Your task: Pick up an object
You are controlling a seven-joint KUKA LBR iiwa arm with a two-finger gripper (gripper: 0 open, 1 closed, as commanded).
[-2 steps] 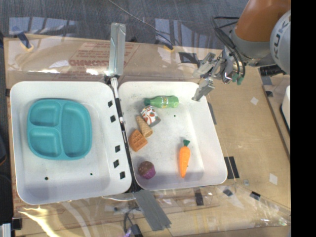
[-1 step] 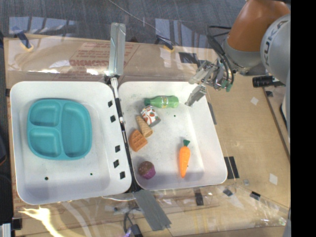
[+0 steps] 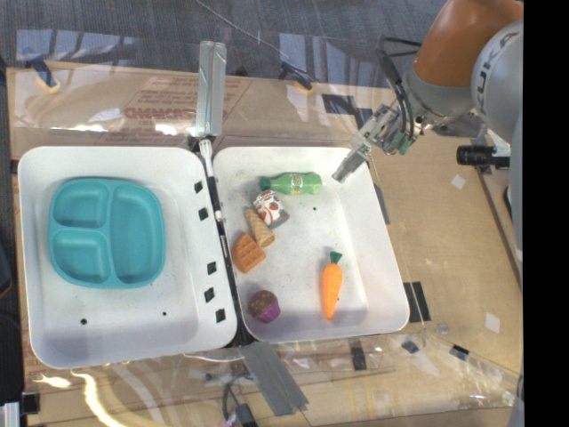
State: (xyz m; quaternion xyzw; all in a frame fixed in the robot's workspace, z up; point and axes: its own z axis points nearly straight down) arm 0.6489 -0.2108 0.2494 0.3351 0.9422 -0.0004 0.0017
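Fingers of the two-finger gripper (image 3: 349,165) look drawn together into one narrow tip, nothing between them; they sit over the upper right corner of the shallow white right-hand bin (image 3: 378,265), tilted down-left, likely because the arm reaches in from that side.

Largest first: shallow white left-hand bin (image 3: 36,265), well left of the fingers, holds a teal plastic divided plate (image 3: 107,231), set apart from the pick items.

Green plastic bottle lying on its side (image 3: 292,183) is just left of the fingers, the nearest candidate.

Orange toy carrot with green top (image 3: 331,285) lies well below them.

Below-left, clustered, so harder to pinch singly: tan cone-like piece (image 3: 260,227), brown waffle-like square (image 3: 248,253), red-and-white small packet (image 3: 269,207).

Purple round toy (image 3: 264,306) is farthest down-left.
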